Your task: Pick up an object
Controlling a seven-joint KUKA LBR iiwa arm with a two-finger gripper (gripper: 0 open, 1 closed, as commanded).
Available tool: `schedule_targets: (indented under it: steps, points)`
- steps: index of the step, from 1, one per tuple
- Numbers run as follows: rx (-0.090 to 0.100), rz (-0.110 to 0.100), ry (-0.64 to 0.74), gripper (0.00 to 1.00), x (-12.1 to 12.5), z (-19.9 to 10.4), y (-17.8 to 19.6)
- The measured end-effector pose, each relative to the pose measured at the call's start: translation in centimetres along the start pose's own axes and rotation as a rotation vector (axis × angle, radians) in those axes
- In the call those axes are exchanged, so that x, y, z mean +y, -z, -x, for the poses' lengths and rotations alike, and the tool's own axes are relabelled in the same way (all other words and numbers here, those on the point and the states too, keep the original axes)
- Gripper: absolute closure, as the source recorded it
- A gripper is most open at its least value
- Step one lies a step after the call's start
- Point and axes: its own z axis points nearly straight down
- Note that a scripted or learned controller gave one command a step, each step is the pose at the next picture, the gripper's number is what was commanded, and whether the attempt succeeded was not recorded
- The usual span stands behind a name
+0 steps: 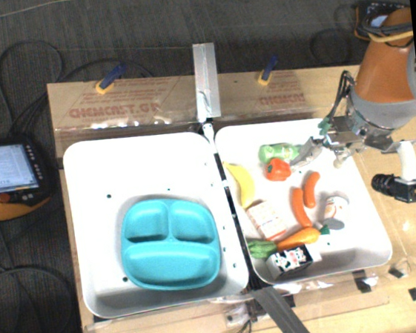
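My gripper hangs over the upper right part of the right bin, open, with nothing between its fingers. Its left fingertip is just right of a red tomato-like toy and a green toy. Below it lie two orange sausages. Further left are a yellow banana and a pale box with red print. A carrot, a green piece and a black-and-white box lie near the bin's front.
A teal divided plate sits in the left bin. A small white and grey object lies right of the sausages. A divider wall separates the bins. A teach pendant rests on the floor at the left.
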Motion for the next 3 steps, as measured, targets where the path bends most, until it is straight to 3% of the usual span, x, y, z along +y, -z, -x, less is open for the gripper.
schedule_targets:
  steps: [1, 2, 3]
  points:
    - [0.000, -0.001, 0.000, 0.00, -0.9, -0.2, -10.5]
    - [-0.001, 0.012, 0.010, 0.00, -1.9, 0.6, -13.9]
    - [0.000, 0.013, 0.008, 1.00, -1.8, 0.6, -13.2]
